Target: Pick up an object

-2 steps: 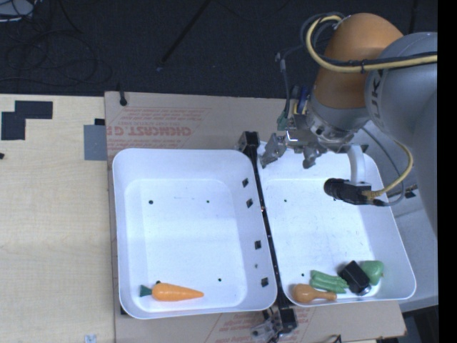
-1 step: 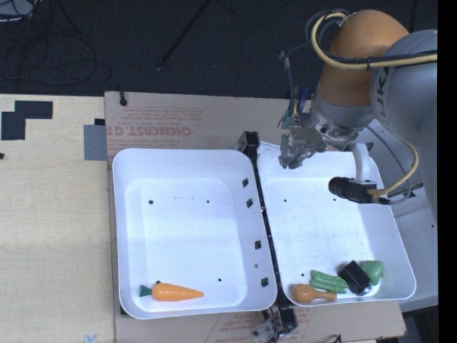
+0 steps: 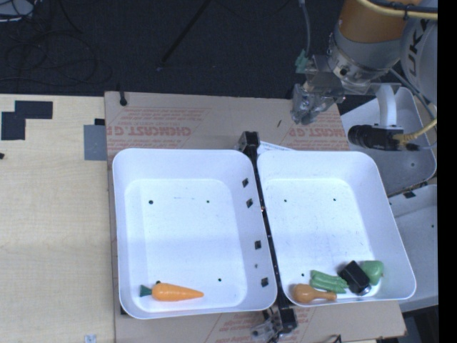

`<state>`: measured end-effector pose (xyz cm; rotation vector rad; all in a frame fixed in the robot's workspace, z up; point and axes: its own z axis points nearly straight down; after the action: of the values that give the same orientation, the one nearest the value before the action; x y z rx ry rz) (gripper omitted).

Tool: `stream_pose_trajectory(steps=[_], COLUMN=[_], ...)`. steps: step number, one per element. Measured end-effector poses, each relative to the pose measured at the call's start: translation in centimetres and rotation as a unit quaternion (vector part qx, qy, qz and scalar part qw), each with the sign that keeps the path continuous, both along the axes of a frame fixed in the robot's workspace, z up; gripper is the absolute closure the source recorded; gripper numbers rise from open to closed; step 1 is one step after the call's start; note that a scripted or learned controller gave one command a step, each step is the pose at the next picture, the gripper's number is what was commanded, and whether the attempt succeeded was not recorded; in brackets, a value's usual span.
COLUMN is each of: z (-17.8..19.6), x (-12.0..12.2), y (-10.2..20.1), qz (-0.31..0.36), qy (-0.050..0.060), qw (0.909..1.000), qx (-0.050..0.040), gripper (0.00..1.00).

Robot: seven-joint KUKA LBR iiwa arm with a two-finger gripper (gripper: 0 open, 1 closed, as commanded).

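An orange carrot (image 3: 176, 291) lies in the left bin (image 3: 128, 191) near its front edge. At the front right corner of the right bin (image 3: 371, 184) sit a tan drumstick-shaped piece (image 3: 311, 294), a green pod (image 3: 328, 281), a black block (image 3: 354, 276) and a green leafy piece (image 3: 373, 269), all bunched together. My gripper (image 3: 305, 113) hangs well above the bench, behind the back edge of the right bin. Nothing shows between or under its tips.
Both white bins rest on a brown cardboard sheet (image 3: 186, 123) and are joined by a black clip strip (image 3: 258, 220). A light wooden bench top (image 3: 50, 220) lies to the left. The arm's grey and orange body (image 3: 378, 20) fills the upper right.
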<state>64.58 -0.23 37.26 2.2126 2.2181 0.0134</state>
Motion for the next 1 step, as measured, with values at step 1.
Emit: stream_pose_trajectory(steps=[1], z=[-3.46], x=[-0.23], y=[5.27], qz=[0.001], qy=[0.009], qw=[1.0], qx=[0.0002], gripper=[1.0])
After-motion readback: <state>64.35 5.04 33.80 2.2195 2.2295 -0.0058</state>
